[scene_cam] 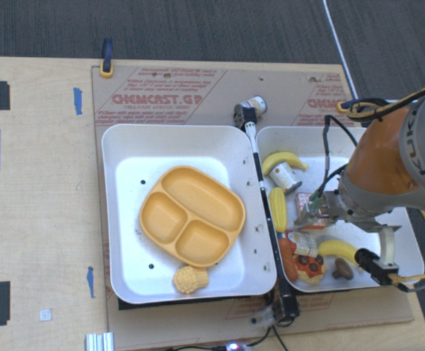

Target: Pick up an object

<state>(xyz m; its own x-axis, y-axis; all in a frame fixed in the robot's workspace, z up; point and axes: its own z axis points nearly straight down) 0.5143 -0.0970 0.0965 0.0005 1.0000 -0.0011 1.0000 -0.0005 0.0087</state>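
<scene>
The right bin (303, 131) holds a small banana (282, 159) at the back, with a white can (287, 176) beside it. A yellow corn cob (277, 209) lies along the bin's left wall. Toward the front are a pizza slice (303, 259), a second banana (338, 250) and a brown lump (342, 270). My gripper (313, 209) hangs low over the middle of this bin, just right of the corn cob and above the pizza slice. The arm's grey and orange body hides the bin's right half. I see nothing clearly held.
The left bin (117, 196) holds a yellow three-compartment plate (192, 214) and a knobbly yellow piece (190, 278) near its front wall. A black-and-white divider rail (260, 174) runs between the bins. Cardboard lies under both bins.
</scene>
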